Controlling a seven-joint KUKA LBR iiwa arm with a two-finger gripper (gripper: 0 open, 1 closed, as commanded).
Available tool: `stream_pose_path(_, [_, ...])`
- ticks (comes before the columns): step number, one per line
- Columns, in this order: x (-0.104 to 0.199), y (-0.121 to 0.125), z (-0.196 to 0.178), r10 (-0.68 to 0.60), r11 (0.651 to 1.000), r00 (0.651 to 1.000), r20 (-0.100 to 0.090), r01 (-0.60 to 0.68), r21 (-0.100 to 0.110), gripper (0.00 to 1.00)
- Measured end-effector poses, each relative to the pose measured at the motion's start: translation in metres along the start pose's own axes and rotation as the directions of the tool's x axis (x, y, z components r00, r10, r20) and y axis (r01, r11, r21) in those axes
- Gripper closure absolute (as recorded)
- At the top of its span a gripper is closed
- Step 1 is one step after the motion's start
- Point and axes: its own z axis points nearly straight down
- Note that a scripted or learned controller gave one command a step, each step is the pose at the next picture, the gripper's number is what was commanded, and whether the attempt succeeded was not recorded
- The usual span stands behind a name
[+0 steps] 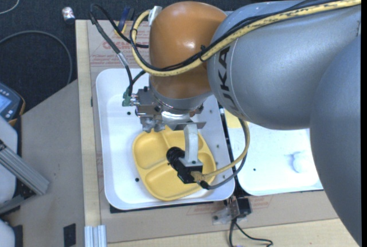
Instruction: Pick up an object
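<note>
So your arm (287, 68) takes up most of the view, coming in from the right with the orange wrist parked over the left bin (112, 142). The right bin (269, 165) sits just beside it, half under the arm.

The yellow dish (153, 183) is in the near half of the left bin, lying flat, open side up, with ridges splitting it into compartments. From what you can see, it looks a bit longer on the diagonal, far-left corner to near-right corner, but its far edge is tucked under the wrist, so don't take that as certain.

The gripper (163, 122) is right over the far part of the dish, looks like touching or just above it. You honestly can't tell if it's open or closed, or if it has hold of anything.

There's also a small pale thing (295, 161) in the right bin, well apart from the gripper.
</note>
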Motion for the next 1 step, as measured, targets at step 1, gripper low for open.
stream_pose_path(1, [-0.0031, 0.0081, -0.3006, 0.000, 1.000, 1.000, -0.011, -0.001, -0.028, 1.00])
